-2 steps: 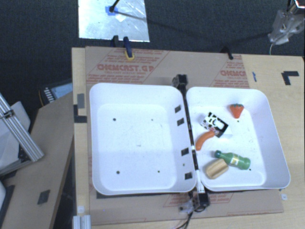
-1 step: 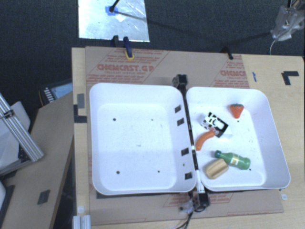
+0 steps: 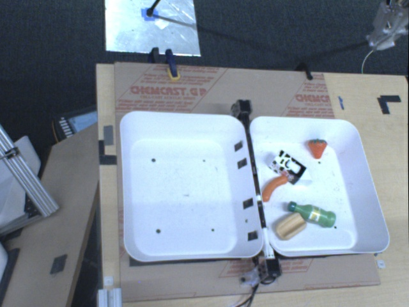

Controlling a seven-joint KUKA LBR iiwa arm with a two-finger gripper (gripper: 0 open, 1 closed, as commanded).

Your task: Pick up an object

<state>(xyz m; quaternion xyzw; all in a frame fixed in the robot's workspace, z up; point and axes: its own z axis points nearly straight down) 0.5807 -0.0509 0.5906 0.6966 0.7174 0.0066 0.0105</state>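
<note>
The right bin (image 3: 369,190) holds several small objects. A red-orange strawberry-shaped toy (image 3: 317,148) lies near its far edge. A black-and-white piece (image 3: 287,164) sits toward the middle, with an orange sausage-shaped toy (image 3: 275,186) just below it. A green bottle (image 3: 313,214) lies on its side near the front, touching a tan block (image 3: 289,226). My gripper (image 3: 387,25) shows as a pale grey shape at the top right, beyond the bench and well away from the bins, with nothing seen in it.
The left bin (image 3: 137,171) lies beside the right one, with a black divider strip (image 3: 254,178) between them. A shiny metal plate (image 3: 152,18) lies on the dark floor at the back. Aluminium framing (image 3: 22,178) stands at the left edge.
</note>
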